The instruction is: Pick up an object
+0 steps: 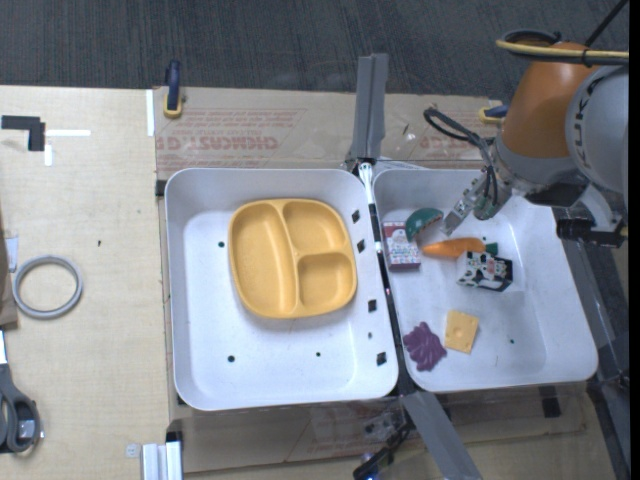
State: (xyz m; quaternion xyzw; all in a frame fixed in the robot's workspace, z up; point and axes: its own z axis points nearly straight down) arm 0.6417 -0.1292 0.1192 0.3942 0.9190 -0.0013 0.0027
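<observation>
At the upper right of the frame, the robot arm point(590, 118) shows a rounded light-grey casing with a smooth, slightly glossy finish. A broad orange band point(540, 108) wraps it above the wrist, bulging like a dome. A thin black cable point(455, 128) loops along its left side. Below the band a small metallic grey gripper point(480, 204) tapers to narrow parts.

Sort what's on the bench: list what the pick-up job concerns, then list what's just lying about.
Job: claw; in the right bin: carrot, green piece, small box, black-and-white toy, cheese slice, purple grapes.

Lying about: yellow divided plate, tape roll, scissors, clamp.
</observation>
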